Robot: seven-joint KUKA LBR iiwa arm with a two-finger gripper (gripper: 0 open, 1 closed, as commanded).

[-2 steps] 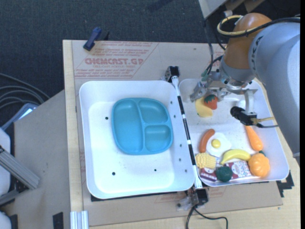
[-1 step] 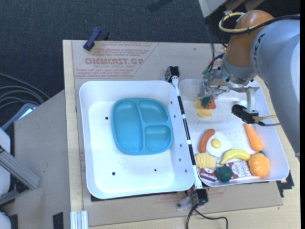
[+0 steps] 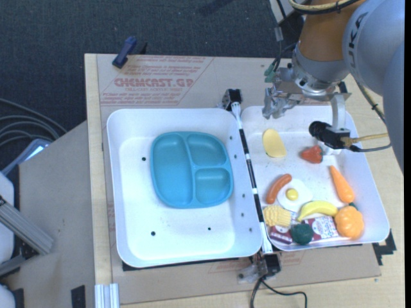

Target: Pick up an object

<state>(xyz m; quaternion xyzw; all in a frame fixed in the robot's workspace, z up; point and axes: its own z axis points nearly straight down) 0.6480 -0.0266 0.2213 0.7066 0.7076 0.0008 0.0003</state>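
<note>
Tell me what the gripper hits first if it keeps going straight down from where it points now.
Most likely bare floor of the right bin, near its far rim. The gripper hangs just beyond the yellow piece, seemingly clear of it, though depth is hard to judge.

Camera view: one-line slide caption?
Gripper poised over the right bin of toy food; blue tray in the left bin.

Teal plate (image 3: 191, 169) in white bin (image 3: 128, 127); beside it, yellow banana (image 3: 316, 208), orange carrot (image 3: 341, 184), red sausage (image 3: 279, 187), green broccoli (image 3: 302, 234).
</note>
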